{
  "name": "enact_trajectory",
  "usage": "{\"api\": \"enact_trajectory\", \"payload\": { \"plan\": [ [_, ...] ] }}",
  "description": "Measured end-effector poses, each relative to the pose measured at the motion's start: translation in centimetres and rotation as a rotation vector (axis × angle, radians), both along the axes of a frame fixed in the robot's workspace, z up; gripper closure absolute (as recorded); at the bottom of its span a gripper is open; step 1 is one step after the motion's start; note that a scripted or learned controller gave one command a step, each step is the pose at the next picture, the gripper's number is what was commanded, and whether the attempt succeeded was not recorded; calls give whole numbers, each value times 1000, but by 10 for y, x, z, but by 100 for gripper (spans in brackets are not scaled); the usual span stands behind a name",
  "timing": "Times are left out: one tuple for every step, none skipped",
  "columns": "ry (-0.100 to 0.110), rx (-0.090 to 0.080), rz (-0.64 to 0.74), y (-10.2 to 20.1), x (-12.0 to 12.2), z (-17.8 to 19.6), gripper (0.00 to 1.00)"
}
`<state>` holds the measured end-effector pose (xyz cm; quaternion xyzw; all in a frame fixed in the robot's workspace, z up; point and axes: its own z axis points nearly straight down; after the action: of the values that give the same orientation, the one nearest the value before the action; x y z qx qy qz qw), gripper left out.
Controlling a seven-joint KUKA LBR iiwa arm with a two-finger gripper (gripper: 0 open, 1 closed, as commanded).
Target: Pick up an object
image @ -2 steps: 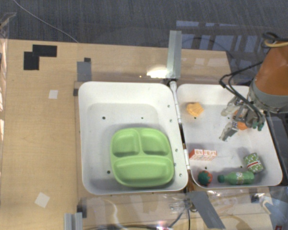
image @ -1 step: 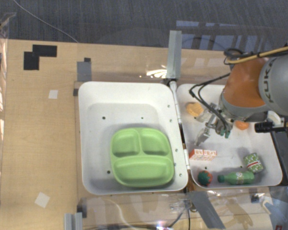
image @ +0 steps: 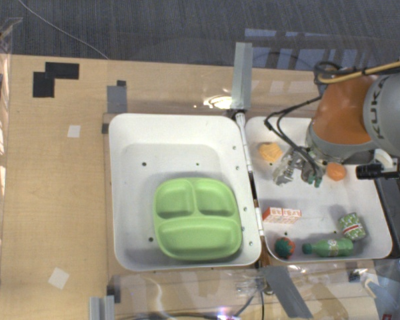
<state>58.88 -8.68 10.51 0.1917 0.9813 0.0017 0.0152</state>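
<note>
Hovering over the right bin (image: 384, 240), the gripper (image: 299, 171) was seen spread, holding nothing; centring above one object was advised.

Right bin (image: 380, 235) crowded along front; its middle lies open.

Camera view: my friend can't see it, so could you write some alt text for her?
Seen from above, a grey and orange robot arm reaches into the right white bin, its gripper hanging above small items: an orange ball, a green bottle, a small can. The left bin holds a green divided tray.
</note>
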Motion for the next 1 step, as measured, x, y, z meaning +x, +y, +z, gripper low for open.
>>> {"api": "enact_trajectory", "payload": {
  "plan": [
    [12, 11, -97, 105, 27, 87, 100]
  ]
}}
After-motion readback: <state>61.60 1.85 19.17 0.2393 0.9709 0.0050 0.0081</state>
